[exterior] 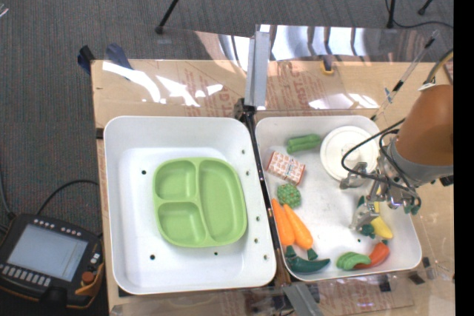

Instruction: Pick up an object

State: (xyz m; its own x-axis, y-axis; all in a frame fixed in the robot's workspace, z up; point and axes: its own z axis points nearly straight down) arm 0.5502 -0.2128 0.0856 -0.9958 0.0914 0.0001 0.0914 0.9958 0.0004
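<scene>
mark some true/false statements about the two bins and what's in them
1. The green tray lies in the left bin. True.
2. The white plate sits in the left bin. False: it is in the right bin, near its far side.
3. The gripper is over the right bin. True.
4. The carrots lie on the tray. False: they lie in the right bin, by its left wall.
5. The tray has three compartments. True.

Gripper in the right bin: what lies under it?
Under the gripper a yellow toy and an orange one lie on the right bin floor. The wrist covers whatever is directly beneath it.
</scene>
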